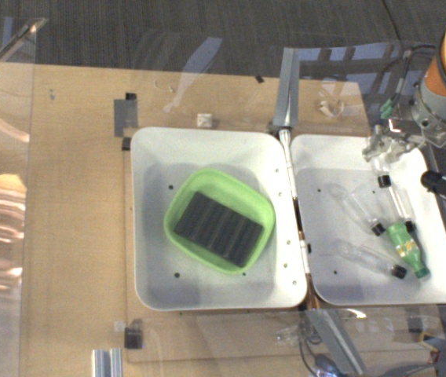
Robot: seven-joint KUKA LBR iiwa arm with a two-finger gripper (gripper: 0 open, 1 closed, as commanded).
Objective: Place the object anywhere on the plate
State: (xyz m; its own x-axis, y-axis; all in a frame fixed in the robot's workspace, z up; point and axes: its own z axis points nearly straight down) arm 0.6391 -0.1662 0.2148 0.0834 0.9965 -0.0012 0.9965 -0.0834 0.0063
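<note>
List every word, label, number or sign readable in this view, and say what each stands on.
None can be read.
Green bottle in the right bin: a pale patch, perhaps a label, too small and blurred to read.
Green plate, left bin, bench: no print visible.

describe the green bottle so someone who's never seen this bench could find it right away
Take the right-hand white bin, the one without the green plate. Near its lower right corner lies a small green bottle on its side. The items beside it are clear tubes with black caps; it alone is green.
</note>
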